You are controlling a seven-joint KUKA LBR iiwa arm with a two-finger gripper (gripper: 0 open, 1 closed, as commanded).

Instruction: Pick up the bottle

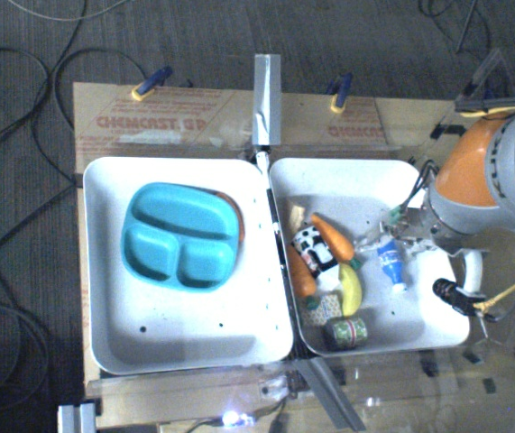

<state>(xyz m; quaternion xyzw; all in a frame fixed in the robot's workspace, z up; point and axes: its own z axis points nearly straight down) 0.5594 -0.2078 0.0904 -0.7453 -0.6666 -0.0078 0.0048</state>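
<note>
A blue divided tray (183,235) lies in the left bin (104,332); the right bin (437,327) holds carrots (332,237), a banana (351,290), a cow-patterned toy (312,246) and a small can (346,331). The clear bottle (390,262), blue-labelled, lies there below the gripper (406,227), whose jaw state cannot be told. Cardboard (149,123) reads "CHEMCAST".

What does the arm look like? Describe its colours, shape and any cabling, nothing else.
The arm is a thick, rounded grey body with a broad orange band above the wrist. Below it sits a grey wrist section leading to a metallic gripper. A dark cable runs along the wrist, and a black fitting with a yellowish cable sits beside it.
</note>
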